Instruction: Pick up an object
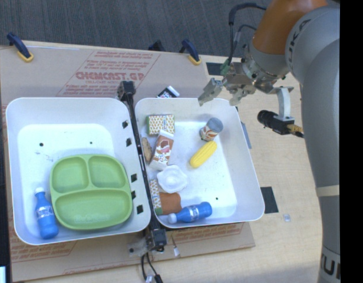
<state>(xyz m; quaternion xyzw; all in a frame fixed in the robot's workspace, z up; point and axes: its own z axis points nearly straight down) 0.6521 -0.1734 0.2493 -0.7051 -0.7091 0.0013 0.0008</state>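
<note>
My gripper [221, 95] hangs open above the far rim of the right bin [247, 175], with nothing between its fingers. Below it in that bin lie a small can [211, 128] and a yellow corn cob [203, 154]. Along the bin's left side sit a patterned carton [161, 124], a brown-and-white carton [163, 149], a white crumpled cup [172, 179] and a brown block [169, 203]. A blue bottle [191, 213] lies on its side at the near edge.
The left bin [28, 128] holds a green divided plate [90, 191] and a small blue bottle [45, 213] at its near left corner. Black clips [128, 89] join the bins at the centre. Cardboard lies under both bins.
</note>
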